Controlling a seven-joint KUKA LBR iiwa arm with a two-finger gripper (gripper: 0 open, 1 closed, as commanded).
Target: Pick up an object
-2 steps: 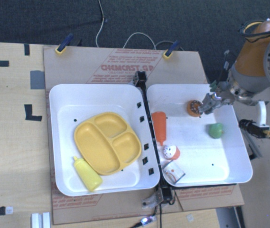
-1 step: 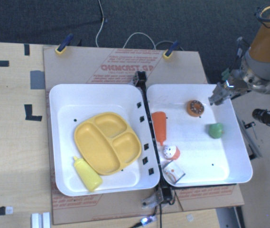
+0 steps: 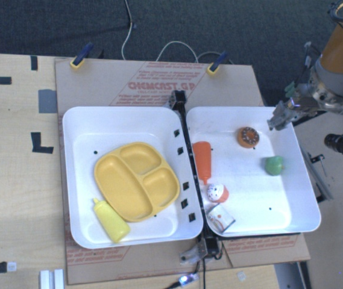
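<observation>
My gripper sits at the right bin's far right rim, nothing in it; can't tell its state. Nearest picks: donut just left, green ball nearer. Carrot hugs the divider, awkward. Left bin has yellow tray, mustard bottle. Cardboard print reads roughly "CHEMCEAT", unsure.

White bins hold a yellow tray, yellow bottle, orange carrot and green ball.
</observation>
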